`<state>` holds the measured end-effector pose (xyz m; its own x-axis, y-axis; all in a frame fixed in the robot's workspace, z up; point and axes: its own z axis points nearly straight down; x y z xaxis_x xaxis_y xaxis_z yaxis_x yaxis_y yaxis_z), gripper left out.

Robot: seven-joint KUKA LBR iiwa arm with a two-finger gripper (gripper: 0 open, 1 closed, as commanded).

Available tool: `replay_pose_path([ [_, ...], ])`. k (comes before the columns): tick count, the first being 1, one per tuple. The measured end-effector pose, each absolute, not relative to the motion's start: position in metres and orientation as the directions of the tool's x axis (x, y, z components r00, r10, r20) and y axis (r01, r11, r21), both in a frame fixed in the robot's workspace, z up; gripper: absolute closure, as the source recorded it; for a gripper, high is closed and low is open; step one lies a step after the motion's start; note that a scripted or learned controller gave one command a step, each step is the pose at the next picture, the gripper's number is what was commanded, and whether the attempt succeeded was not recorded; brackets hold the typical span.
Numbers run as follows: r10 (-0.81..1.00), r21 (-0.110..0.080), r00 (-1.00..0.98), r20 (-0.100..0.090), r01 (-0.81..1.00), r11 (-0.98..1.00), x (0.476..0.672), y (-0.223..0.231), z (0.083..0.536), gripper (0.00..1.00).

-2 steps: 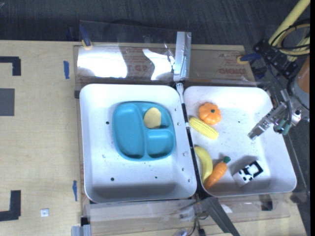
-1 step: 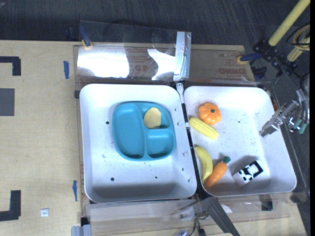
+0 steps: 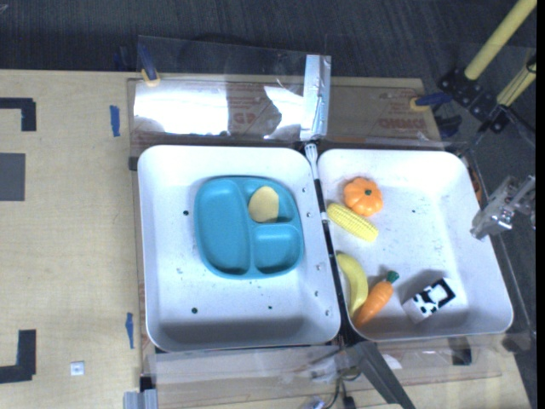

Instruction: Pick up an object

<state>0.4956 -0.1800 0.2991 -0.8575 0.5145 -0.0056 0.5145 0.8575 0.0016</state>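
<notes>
so from my remote seat the claw (image 3: 502, 207) sits at the right rim of the right bin (image 3: 426, 164), a blurry grey shape; i cannot tell its state, and i see nothing in it. left of the claw and lower, a black-and-white cube (image 3: 430, 298) lies on the bin floor, an orange carrot (image 3: 375, 299) just beside it, touching a yellow banana (image 3: 353, 279). farther left, level with the claw, a corn cob (image 3: 352, 222) and a small pumpkin (image 3: 364, 196). well left, in the left bin (image 3: 166, 254), a blue divided tray (image 3: 223, 228) holds a yellow lemon (image 3: 264, 204) in its upper right compartment.
</notes>
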Motion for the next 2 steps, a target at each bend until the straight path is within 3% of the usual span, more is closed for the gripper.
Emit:
replay_pose_path([
  [1,0.420,0.002,-0.908,0.000,0.420,0.908,0.482,-0.091,0.313,1.00],
  [2,0.294,0.000,-0.956,-0.004,0.294,0.956,0.481,-0.176,0.302,1.00],
])
